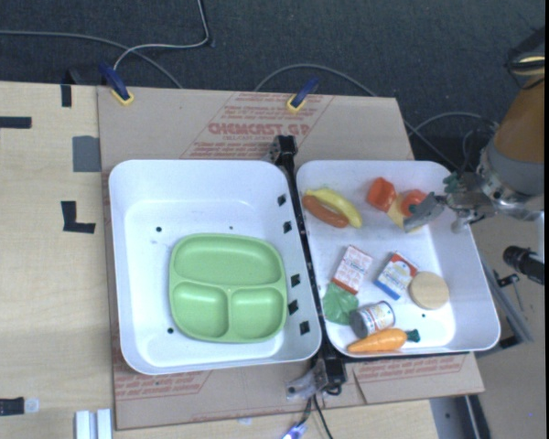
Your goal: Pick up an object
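Where the pincer [425, 210] is seen at the right bin's [467, 337] upper right edge, its state cannot be told. One banana [343, 202], one sausage [324, 212], two cartons [352, 268], one can [375, 318] and one carrot [379, 341] are counted there; one green tray [227, 286] lies in the left bin [133, 190].

Green tray [227, 286], orange carrot [379, 341], yellow banana [340, 203].

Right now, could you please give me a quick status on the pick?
Hand at right bin, upper right corner. Over yellow item, nothing visibly held. Tomato close beside.
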Motion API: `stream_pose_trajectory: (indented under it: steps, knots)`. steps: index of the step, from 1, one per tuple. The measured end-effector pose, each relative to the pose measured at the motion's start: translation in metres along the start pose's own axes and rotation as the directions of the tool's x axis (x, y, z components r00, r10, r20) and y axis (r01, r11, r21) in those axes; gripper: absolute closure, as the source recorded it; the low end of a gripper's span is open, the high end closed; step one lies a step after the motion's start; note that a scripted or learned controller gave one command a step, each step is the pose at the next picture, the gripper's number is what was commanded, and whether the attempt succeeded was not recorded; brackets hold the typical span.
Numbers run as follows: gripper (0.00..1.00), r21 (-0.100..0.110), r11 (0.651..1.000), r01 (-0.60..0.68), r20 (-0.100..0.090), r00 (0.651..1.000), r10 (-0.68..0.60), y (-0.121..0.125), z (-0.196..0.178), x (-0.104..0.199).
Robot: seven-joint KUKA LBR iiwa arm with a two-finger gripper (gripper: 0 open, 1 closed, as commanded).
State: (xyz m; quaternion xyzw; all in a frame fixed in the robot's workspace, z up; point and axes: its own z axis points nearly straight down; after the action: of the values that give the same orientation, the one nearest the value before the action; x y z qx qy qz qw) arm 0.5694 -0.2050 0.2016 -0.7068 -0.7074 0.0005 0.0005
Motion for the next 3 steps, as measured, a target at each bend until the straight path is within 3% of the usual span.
stream_pose_trajectory:
  steps: [1,2,3]
  knots:
    - [0.0,-0.007,1.0,0.002,0.004,1.0,-0.002,0.072,0.113,-0.006]
    - [0.0,-0.004,1.0,0.002,0.002,1.0,-0.002,0.1,0.115,-0.013]
    - [0.0,-0.003,1.0,-0.001,0.0,1.0,0.001,-0.001,0.115,0.038]
